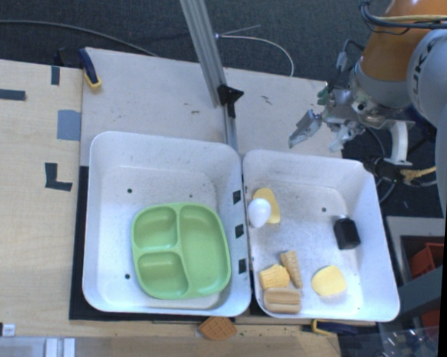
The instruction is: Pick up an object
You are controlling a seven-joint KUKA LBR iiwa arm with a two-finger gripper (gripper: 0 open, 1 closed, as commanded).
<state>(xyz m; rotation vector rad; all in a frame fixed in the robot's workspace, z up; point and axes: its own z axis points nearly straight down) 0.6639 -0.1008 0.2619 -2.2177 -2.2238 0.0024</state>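
My gripper (323, 135) hangs above the far rim of the right bin (375, 194), open, with nothing between its fingers. In that bin lie a white egg (259, 212) against a yellow piece (269, 201), a black block (347, 233), a tan cone (291, 267), a yellow corn-like piece (274, 277), a tan bun (281, 299) and a round yellow piece (328, 281). All of these sit nearer the camera than the gripper, well apart from it.
The left bin (107, 204) holds a green divided plate (180, 251). A slanted metal pole (209, 51) rises behind the bins' shared wall. A brown waffle-like piece (214, 328) lies on the bench in front of the bins. Cables trail by the arm at right.
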